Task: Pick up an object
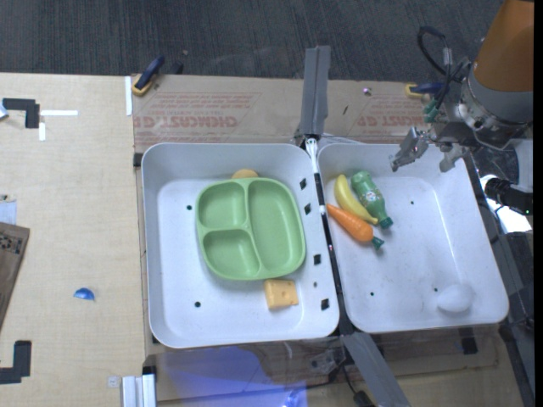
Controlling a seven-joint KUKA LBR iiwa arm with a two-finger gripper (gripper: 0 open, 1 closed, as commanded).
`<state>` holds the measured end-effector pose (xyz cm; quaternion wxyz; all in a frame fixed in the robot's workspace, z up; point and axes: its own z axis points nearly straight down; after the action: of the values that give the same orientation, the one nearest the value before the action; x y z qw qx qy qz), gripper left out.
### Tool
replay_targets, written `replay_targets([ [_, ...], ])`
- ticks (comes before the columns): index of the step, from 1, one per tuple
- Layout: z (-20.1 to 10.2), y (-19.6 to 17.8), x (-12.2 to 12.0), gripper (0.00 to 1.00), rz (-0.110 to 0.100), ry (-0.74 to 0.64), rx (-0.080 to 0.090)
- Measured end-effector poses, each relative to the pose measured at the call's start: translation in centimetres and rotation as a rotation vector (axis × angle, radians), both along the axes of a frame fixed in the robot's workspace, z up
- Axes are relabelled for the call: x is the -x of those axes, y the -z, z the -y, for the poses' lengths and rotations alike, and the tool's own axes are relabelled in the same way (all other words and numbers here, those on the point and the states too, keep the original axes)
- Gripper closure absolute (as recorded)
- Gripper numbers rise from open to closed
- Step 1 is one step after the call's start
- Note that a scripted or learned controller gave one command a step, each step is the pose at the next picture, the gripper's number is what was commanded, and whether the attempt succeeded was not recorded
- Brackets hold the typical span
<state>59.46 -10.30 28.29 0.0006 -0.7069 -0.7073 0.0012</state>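
An object has yet to be lifted: every candidate lies loose in the two white bins, none between the jaws. Nearest the camera in the left bin (170,312), a small yellow block (281,294) sits just beside the front edge of a green divided plate (251,227), and a yellowish thing (245,175), mostly hidden, peeks out behind the plate's far rim. In the right bin (475,227), a pale whitish lump (454,298) rests near the front right corner, hard to identify against the white floor. Farther back, by the wall shared with the left bin, a carrot (352,225), a banana (349,198) and a green bottle (371,197) lie bunched together, touching. Beyond them, the gripper (430,151) hangs above the far right corner of the right bin, its jaws spread apart and grasping nothing, well apart from that cluster. By this view the pick is barely begun: choosing a target, descending, closing and lifting all appear to remain.
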Motion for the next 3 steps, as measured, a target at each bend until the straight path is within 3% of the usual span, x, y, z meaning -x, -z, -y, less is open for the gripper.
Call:
replay_targets([
  [1, -0.3, 14.4, -3.4, 0.0, 0.0, -0.058, 0.0],
  [2, 1.0, 17.7, -6.4, 0.0, 0.003, 0.025, 0.0],
  [3, 0.6, 19.1, -2.9, 0.0, 0.003, -0.063, 0.0],
])
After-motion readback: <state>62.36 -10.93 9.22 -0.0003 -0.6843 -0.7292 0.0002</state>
